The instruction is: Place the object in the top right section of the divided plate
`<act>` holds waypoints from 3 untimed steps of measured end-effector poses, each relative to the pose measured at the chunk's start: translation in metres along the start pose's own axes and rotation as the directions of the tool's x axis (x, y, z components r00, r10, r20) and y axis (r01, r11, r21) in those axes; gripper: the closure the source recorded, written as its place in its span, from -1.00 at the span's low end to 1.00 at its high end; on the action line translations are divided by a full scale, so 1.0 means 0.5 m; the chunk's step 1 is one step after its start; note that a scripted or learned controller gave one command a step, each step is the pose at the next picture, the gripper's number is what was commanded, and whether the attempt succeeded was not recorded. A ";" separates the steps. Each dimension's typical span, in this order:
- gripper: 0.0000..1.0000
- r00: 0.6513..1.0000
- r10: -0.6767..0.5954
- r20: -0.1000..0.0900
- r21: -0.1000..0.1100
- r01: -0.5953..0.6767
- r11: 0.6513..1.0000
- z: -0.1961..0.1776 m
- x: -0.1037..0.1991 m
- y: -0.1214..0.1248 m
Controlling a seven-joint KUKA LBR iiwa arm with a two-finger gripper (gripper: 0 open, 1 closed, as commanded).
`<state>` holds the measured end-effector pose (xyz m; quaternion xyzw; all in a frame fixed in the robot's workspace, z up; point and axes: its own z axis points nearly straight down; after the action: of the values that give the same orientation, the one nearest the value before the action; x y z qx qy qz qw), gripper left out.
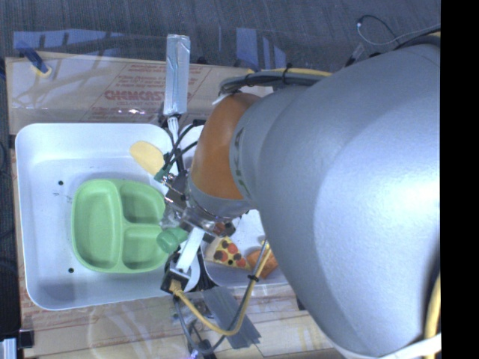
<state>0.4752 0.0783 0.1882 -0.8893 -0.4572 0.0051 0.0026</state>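
The arm (337,193) comes in from 3 o'clock and covers most of the right bin (258,275). Its orange band (217,155) sits over the seam between the two bins. Below the band the end effector (174,234) hangs at the right rim of the green divided plate (112,226), which lies in the left bin (45,163).

A small green object (171,239) sits at the tip of the end effector, touching or just overlapping the plate's rim at about 4 o'clock of the plate. Whether it is clamped cannot be told; wrist hardware and cables hide the closing parts.

Key relation: the plate's top right section (142,200) lies at roughly 10 to 11 o'clock from the end effector, near, just across the rim and one divider ridge. The green object is beside the lower right section rather than the upper one. Judgement: the coming move needs a short shift up and left over the plate before release.

A yellow object (147,155) lies in the left bin at 12 to 1 o'clock of the plate, apart from it. Pizza-like toy food (227,253) shows in the right bin under the wrist.

Risk, as judged: release here would likely drop the piece on the rim or into the wrong section.
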 end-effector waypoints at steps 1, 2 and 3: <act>1.00 1.000 0.023 -0.007 -0.010 -0.023 1.000 0.174 0.092 -0.043; 1.00 0.884 0.466 -0.022 -0.015 -0.467 0.884 0.182 0.184 -0.114; 1.00 0.796 0.605 -0.023 -0.011 -0.606 0.796 0.182 0.226 -0.144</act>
<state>0.4815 0.2122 0.0971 -0.9888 -0.1490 -0.0067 -0.0030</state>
